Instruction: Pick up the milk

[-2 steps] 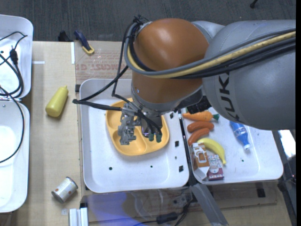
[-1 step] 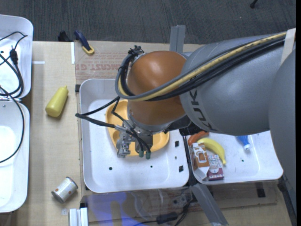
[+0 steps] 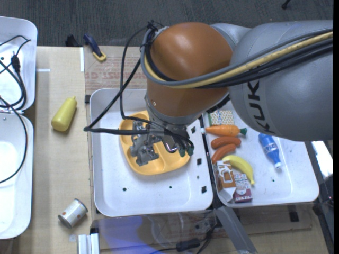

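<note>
tool (image 3: 150, 147) over yellow tray (image 3: 159, 165), milk carton (image 3: 234, 181) well to its right

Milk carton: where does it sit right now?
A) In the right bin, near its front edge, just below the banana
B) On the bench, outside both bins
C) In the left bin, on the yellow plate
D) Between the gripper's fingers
A: the milk carton lies flat in the right bin beside the banana, while the gripper hangs over the yellow plate in the left bin.

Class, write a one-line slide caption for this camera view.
Tool above yellow tray in left bin; milk carton lies in right bin.
</note>
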`<state>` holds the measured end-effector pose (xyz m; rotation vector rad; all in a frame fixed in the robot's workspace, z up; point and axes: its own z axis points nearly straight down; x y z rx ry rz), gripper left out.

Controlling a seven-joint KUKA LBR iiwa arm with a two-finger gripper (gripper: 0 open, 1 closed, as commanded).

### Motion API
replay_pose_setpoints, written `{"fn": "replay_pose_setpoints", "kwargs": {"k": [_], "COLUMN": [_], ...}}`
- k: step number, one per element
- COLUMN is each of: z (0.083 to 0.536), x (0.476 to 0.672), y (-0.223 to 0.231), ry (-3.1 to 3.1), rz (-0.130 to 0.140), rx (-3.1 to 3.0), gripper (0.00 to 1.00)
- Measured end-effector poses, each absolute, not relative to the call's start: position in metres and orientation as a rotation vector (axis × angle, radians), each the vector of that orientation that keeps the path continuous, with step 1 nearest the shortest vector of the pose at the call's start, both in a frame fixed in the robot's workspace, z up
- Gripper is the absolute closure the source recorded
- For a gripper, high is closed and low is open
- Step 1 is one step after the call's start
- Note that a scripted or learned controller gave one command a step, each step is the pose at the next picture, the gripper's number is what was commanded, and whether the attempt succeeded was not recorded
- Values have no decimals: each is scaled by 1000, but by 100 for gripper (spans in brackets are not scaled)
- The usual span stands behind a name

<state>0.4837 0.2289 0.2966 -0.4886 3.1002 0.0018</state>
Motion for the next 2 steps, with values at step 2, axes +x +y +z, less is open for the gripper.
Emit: {"fn": "replay_pose_setpoints", "kwargs": {"k": [2], "z": [314], "x": [493], "y": [228], "ry": [3137], "rz": [0], "rx": [-167], "gripper": [100]}}
